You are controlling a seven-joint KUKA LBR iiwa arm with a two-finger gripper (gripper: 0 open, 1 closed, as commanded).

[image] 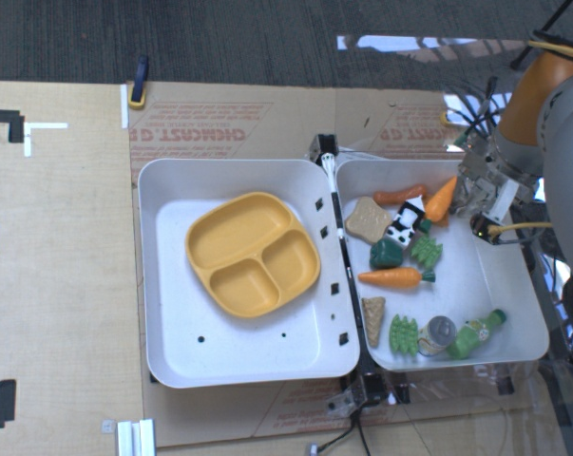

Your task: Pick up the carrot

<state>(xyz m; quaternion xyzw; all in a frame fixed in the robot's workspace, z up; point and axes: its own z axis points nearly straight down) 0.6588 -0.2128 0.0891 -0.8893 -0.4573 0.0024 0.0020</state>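
we log two white bins: the left bin [158,283] bears a yellow divided plate [253,253]; the right bin [514,302] holds the toy food. the arm [552,112] reaches over its upper right corner. the gripper [484,198] is blurred there (we cannot tell its state). a carrot [392,277] lies mid-bin, well apart from it; a second carrot [441,200] sits just beside the gripper, next to a bread slice [367,220].

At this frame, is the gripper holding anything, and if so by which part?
Cannot be told. The gripper sits at the right bin's upper right, beside an upright orange carrot, but no hold shows. Another carrot lies mid-bin.
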